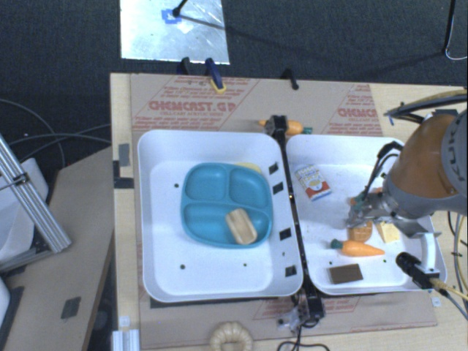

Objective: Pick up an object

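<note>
Looking from the near edge, we see a brown block (345,273) in the right bin (333,287), then a carrot (360,249) just behind it. Our pincer (360,212) hangs low over a small orange piece (360,233) beside a yellow chunk (388,232); we cannot tell its spread. Farther back lies a small carton (312,182). In the left bin (157,196), a blue plate (219,203) carries a bread roll (241,226).

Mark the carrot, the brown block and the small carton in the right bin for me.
carrot (361,249), camera view, middle of its orange body.
brown block (345,273), camera view, centre of its top face.
small carton (313,182), camera view, middle of its printed front.
</note>
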`<state>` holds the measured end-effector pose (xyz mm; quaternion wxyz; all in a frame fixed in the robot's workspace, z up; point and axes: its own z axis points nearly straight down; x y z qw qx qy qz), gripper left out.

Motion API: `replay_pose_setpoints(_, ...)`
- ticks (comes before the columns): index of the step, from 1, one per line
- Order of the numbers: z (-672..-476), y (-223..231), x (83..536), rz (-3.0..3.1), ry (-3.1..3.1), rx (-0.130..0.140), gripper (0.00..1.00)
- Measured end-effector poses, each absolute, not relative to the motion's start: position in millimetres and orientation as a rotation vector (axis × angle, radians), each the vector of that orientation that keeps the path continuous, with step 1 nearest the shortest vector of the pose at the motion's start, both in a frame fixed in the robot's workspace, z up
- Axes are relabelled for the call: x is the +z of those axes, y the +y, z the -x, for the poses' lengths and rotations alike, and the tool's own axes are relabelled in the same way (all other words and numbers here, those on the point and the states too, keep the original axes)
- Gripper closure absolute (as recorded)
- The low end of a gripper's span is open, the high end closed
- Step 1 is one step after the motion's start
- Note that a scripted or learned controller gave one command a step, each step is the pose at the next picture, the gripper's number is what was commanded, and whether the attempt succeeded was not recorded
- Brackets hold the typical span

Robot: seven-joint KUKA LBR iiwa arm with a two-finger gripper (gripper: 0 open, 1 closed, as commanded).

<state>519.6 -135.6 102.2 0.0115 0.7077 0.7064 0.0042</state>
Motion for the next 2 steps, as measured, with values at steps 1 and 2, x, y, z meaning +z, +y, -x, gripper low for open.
replay_pose_setpoints(1, -518.0, -128, 149, -2.214, 2.223, 0.005, 1.00)
replay_pose_setpoints(2, -518.2, -131, 193, -2.213, 2.222, 0.005, 1.00)
